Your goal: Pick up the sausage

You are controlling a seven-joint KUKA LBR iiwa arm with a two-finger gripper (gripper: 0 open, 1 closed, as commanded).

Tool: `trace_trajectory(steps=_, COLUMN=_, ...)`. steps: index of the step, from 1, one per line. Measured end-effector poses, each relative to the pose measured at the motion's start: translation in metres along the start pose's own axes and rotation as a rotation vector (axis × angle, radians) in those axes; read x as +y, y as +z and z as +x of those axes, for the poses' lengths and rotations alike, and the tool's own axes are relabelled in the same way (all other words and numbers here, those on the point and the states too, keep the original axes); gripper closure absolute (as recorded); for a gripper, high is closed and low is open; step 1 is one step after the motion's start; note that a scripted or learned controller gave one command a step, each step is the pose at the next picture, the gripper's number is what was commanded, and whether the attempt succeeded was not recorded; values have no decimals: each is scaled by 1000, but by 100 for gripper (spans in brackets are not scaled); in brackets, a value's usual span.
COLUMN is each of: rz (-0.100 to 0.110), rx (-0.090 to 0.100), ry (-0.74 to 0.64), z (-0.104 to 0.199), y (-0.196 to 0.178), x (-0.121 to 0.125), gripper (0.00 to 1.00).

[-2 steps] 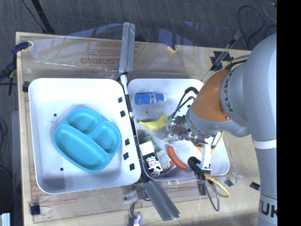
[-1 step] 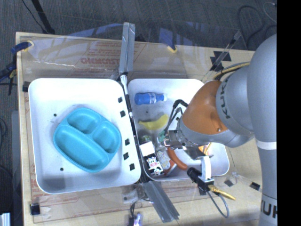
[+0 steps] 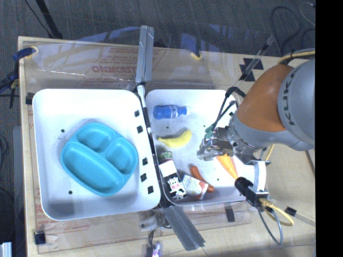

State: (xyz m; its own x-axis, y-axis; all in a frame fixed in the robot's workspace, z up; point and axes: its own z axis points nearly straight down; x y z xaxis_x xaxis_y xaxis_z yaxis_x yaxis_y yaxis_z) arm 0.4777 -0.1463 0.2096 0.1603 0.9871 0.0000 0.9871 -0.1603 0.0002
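- The sausage (image 3: 199, 178), a short reddish-brown piece, lies on the floor of the right bin (image 3: 214, 98) near its front wall, its lower end touching or tucked behind a small carton (image 3: 194, 188); from here I cannot tell which.
- The pincer (image 3: 208, 148) hangs over the middle of the right bin, above and slightly right of the sausage, with nothing visibly between its tips. Whether it stands apart or together I cannot tell: the metal parts blur into 1 grey mass.
- Judged from this, the task is at the approach stage. The sausage is not lifted and not yet gripped; the descent, the closing and the lift are all left.
- An orange carrot (image 3: 229, 165) lies just beside the pincer, partly under the wrist, so its upper end is hidden.
- Other things share the bin: a blue bottle (image 3: 169, 112) near the back, a yellow banana (image 3: 177, 139) in the middle, and a white cow-patterned box (image 3: 172, 179) by the dividing wall.
- The left bin (image 3: 48, 197) holds a blue 3-section plate (image 3: 99, 157).
- The arm's orange band and grey body cover the right bin's right wall and the bench beyond it.
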Motion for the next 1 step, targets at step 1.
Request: trace_trajectory(steps=1, rz=6, rx=0, ry=84, z=0, y=40, x=-1, gripper=100)
